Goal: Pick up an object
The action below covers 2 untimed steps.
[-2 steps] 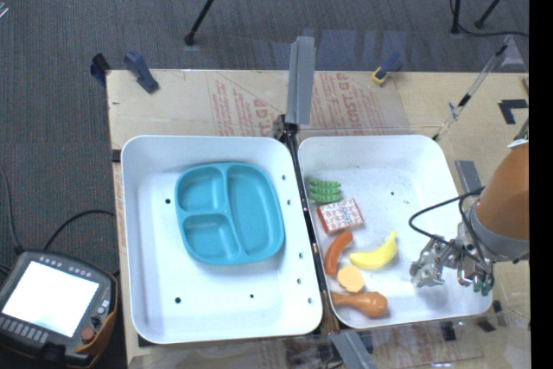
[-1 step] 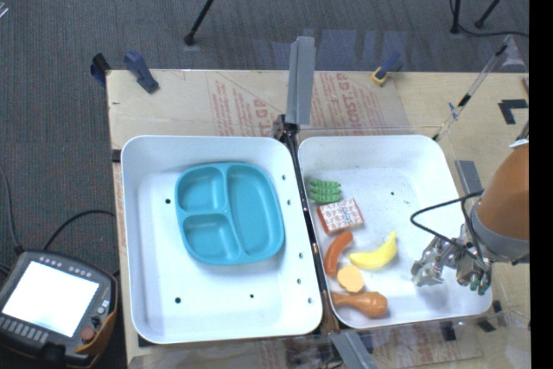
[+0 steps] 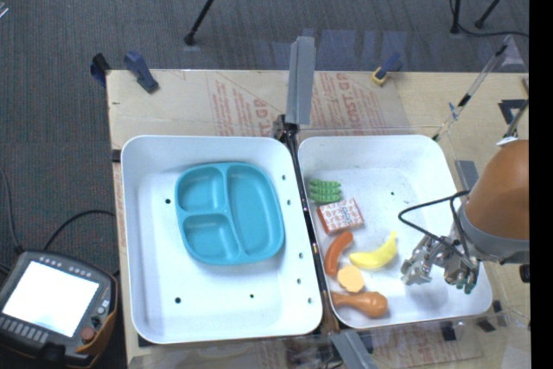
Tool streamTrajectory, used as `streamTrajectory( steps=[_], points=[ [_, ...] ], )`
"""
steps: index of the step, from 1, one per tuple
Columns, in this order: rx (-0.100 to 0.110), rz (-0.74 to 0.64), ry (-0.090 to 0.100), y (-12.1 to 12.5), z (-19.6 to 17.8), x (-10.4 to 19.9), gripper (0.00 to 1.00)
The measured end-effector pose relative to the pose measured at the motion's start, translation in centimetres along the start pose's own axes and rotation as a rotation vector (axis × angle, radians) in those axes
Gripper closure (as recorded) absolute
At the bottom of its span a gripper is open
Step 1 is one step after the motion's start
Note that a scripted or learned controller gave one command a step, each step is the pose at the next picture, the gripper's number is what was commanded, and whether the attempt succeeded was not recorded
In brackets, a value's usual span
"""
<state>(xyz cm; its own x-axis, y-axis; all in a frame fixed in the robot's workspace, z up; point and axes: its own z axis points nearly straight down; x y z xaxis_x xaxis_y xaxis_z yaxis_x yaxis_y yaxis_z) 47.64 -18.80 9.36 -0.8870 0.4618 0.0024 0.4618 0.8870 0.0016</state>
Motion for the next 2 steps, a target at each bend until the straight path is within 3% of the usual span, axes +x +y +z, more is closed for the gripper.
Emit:
streamTrajectory(
  steps=[1, 2],
  points=[
    [0.0, -0.309, -0.001, -1.99, 0.66, -1.09, 1.0],
    [0.0, -0.213, -0.001, -2.16, 0.66, -1.1, 1.0]
  ],
)
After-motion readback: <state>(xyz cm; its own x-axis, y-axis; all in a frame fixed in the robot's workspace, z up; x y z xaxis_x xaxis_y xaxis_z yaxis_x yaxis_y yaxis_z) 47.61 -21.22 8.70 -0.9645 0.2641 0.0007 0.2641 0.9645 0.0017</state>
